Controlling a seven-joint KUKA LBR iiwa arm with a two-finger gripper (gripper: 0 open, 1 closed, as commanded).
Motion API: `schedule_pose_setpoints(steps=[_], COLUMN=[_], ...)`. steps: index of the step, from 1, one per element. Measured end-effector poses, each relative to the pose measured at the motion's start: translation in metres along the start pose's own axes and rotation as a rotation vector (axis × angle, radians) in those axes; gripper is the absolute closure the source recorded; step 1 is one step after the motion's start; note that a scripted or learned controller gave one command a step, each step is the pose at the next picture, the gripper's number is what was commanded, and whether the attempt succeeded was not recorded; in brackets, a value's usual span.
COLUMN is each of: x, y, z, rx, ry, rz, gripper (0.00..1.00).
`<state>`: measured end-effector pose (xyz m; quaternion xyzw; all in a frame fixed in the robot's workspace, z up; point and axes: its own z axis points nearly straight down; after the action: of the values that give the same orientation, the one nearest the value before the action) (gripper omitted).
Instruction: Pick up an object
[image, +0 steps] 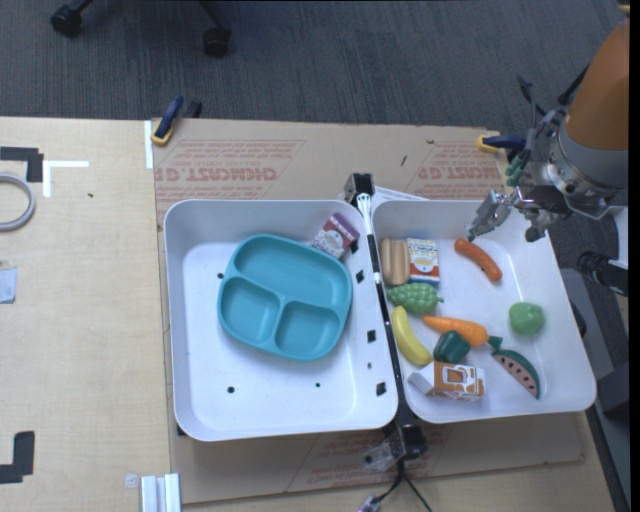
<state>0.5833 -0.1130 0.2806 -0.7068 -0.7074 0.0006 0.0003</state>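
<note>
We hover our gripper (492, 214), jaws spread and holding nothing, just above the toy sausage (478, 259) in the right bin (570, 300), so next we descend and close.

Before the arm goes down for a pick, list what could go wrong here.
1. The gripper hangs over the right bin's far rim, so a straight drop may hit the wall.
2. The toy sausage nearest it is thin and rounded, and could roll away from a grasp.
3. The banana, corn, carrot and juice box lie packed together; a reach there may catch two or shove the neighbours.
</note>
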Motion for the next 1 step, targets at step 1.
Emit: schedule_pose_setpoints(steps=[1], x=[-0.0133], y=[0.0236], z=[0.1853], rx=[-0.005], ry=[-0.001], rz=[0.007], gripper=[0.0])
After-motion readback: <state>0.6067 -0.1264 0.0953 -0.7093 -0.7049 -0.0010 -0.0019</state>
